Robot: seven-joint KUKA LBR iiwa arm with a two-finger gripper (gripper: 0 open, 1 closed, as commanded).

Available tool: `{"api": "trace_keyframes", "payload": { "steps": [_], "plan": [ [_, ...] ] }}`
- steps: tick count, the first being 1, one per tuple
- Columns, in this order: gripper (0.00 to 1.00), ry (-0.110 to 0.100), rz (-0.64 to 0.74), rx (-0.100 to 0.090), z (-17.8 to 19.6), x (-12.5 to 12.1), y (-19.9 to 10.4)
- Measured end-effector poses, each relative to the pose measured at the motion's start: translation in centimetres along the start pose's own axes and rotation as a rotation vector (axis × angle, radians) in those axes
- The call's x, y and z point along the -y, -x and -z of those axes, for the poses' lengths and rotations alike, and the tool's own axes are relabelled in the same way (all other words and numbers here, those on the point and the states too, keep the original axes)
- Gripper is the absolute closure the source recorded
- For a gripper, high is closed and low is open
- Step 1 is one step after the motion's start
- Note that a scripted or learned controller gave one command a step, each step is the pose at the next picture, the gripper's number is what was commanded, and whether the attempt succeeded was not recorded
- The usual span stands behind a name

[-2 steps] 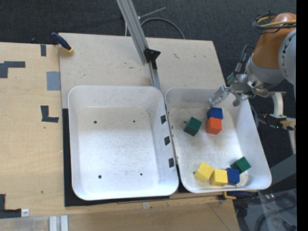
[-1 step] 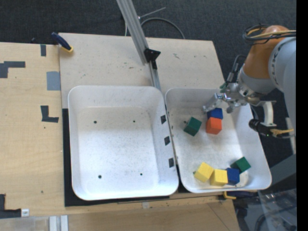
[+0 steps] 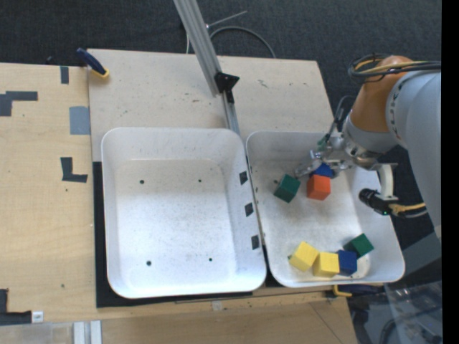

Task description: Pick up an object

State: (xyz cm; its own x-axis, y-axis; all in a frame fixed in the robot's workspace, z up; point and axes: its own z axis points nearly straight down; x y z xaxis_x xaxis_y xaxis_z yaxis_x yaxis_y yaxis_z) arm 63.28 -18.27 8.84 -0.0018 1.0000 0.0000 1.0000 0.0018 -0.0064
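Observation:
My gripper [image 3: 324,158] reaches into the right bin [image 3: 262,192] from the right and sits low over its upper middle. A small blue block [image 3: 323,169] lies directly at the gripper's tip, partly hidden by it. An orange cube [image 3: 319,186] touches the blue block's near side. A dark green cube [image 3: 287,188] rests just left of the orange one. Along the bin's front lie two yellow cubes [image 3: 305,255], [image 3: 328,264], a blue cube [image 3: 347,261] and a green cube [image 3: 359,245].
The left bin [image 3: 118,156] stands beside the right one, sharing a raised middle wall. A slanted metal rail [image 3: 204,41] crosses the bench behind the bins. The arm's orange band [image 3: 373,106] and cables [image 3: 384,203] hang over the right bin's right rim.

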Motion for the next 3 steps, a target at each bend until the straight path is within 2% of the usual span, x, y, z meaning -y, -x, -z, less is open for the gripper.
{"api": "trace_keyframes", "payload": {
  "steps": [1, 2, 3],
  "plan": [
    [1.00, 0.004, 0.002, 0.000, 1.3, -0.1, -0.1],
    [1.00, 0.009, 0.000, 0.001, 6.1, 0.2, 0.7],
    [1.00, 0.012, 0.000, 0.002, 12.5, 0.2, 0.6]
  ]
}}
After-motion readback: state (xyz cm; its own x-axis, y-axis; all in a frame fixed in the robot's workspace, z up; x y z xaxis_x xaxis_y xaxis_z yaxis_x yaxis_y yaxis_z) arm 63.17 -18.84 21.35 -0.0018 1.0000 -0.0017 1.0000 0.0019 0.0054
